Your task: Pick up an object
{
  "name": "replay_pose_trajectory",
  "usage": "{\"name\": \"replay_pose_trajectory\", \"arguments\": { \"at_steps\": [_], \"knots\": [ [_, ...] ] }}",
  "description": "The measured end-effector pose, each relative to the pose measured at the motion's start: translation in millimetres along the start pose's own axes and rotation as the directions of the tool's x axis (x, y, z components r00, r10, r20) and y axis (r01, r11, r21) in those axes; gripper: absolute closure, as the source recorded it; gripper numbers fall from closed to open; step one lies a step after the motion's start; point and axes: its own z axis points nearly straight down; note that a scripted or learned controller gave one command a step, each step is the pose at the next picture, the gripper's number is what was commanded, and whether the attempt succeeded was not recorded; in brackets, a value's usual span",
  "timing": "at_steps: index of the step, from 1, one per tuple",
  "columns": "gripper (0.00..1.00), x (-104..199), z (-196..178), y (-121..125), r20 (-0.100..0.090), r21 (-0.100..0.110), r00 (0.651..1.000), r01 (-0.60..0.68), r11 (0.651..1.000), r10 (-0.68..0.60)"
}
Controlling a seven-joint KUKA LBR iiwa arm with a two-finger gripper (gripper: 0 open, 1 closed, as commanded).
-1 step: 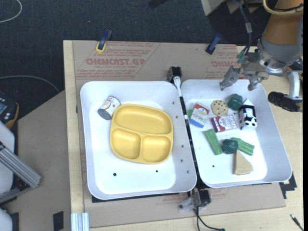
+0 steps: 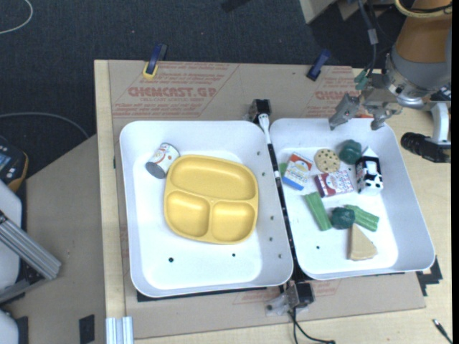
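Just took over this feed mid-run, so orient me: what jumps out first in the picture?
The big yellow divided plate dominates the left bin, with a small cup tipped on its side at the plate's upper-left corner. The right bin holds a cluster of small toys, including a black-and-white cow and a cookie. The hand hovers open over that bin's far edge, holding nothing.

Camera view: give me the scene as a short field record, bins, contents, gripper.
left bin: yellow divided plate, small can on its side touching the plate's upper left edge
right bin: cluster of small toy foods, including cookie, cheese wedge, black and white cow
gripper: open, above the right bin's far rim, holding nothing
task state: no object picked yet
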Motion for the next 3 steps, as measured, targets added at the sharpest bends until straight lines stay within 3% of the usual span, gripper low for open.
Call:
{"name": "replay_pose_trajectory", "arguments": {
  "at_steps": [2, 3],
  "knots": [
    [0.00, 3.3, 107.3, -3.0, -0.001, 0.004, 1.000, 0.000, 1.000, 0.000],
    [0.00, 3.6, 147.2, 0.8, 0.001, -0.010, 1.000, -0.001, 1.000, 0.001]
  ]
}}
